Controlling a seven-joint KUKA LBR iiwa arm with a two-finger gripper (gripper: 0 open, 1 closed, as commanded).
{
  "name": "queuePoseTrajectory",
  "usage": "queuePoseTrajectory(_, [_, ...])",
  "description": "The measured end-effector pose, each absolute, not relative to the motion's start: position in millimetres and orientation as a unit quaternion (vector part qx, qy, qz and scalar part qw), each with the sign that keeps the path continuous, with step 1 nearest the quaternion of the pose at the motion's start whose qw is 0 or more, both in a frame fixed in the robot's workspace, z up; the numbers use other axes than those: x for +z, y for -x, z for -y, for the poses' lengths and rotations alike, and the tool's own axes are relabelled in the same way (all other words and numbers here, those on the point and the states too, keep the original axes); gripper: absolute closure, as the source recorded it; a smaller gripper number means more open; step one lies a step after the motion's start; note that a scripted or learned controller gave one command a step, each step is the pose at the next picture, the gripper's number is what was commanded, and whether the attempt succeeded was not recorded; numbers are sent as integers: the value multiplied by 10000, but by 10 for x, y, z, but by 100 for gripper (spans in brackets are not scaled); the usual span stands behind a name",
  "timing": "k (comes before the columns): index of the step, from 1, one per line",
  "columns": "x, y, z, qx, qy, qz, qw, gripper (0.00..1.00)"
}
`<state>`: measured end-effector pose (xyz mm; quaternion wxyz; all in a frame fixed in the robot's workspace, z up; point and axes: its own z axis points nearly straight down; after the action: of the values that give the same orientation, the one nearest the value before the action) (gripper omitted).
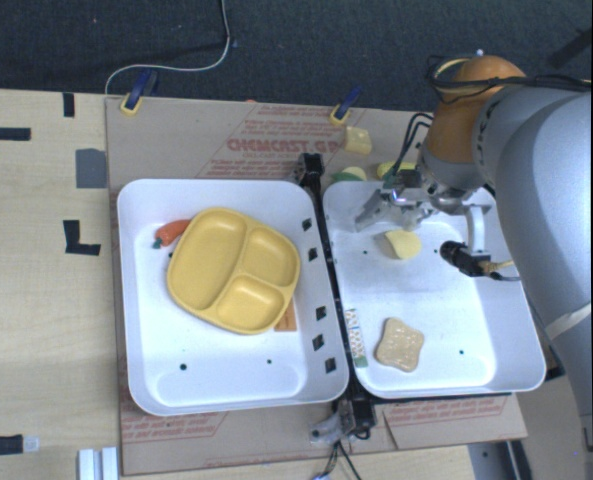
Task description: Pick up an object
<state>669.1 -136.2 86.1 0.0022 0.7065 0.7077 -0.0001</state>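
Claw (401, 208) positioned low over the upper left part of the right bin (516, 363), at the end of the grey arm (546, 168) entering from the right of the camera view. Nearest candidate for the pick: a pale yellow piece (403, 244), lying on the bin floor directly below the claw in the picture, that is, toward the near edge of the desk (36, 268). Gap between the two small; contact not confirmable, since the metal parts of the claw overlap the top of the piece in this slanted view. Opening of the claw not readable from this angle: cannot tell whether spread or closed, and nothing visibly held. Long axis of the yellow piece hard to judge; outline roughly rounded, slightly wider than tall, so no strong preferred grasp direction evident. Judgement: the coming move depends on a short shift of the claw toward the near side of the bin, then a straight descent. Second candidate: a tan biscuit-shaped piece (400, 345), flat on the floor of the same bin, well apart from the claw and nearer the front wall. Left bin (141, 358) carrying a yellow divided plate (234, 270), with an orange carrot-like piece (172, 231) partly tucked under its upper left rim; both well apart from the claw, across the divider between the bins. Small yellow-green items (356, 143) resting outside the bins on the cardboard behind the right bin.
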Motion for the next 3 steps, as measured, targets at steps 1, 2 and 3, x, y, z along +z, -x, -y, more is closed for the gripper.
queuePoseTrajectory(1, [867, -6297, 1315, 9, -7068, -7074, 32, 0])
queuePoseTrajectory(2, [867, -6184, 1358, 11, -7064, -7078, 29, 0])
queuePoseTrajectory(3, [870, -6016, 1341, 10, -7067, -7075, 37, 0])
